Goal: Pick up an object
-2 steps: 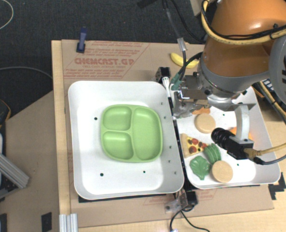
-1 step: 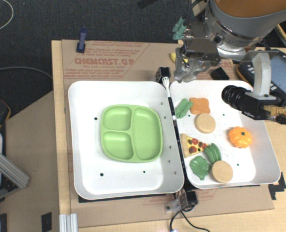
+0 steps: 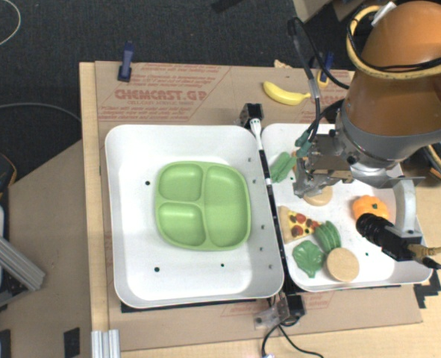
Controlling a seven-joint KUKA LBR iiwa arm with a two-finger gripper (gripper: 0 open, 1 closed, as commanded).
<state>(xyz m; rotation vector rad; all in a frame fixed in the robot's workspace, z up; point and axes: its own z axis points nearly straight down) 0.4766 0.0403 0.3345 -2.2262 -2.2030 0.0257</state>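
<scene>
Gripper (image 3: pixel 315 189) low over the right bin (image 3: pixel 399 274).
Whether it is spread or pinched cannot be told; a tan disc (image 3: pixel 319 197) lies right beneath it, near the bin's middle.

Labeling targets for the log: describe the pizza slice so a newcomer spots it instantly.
Find the right bin; along its left edge, below the gripper, lies the pizza slice. It is a flat yellow wedge with red dots, unlike the green toys beside it.
</scene>
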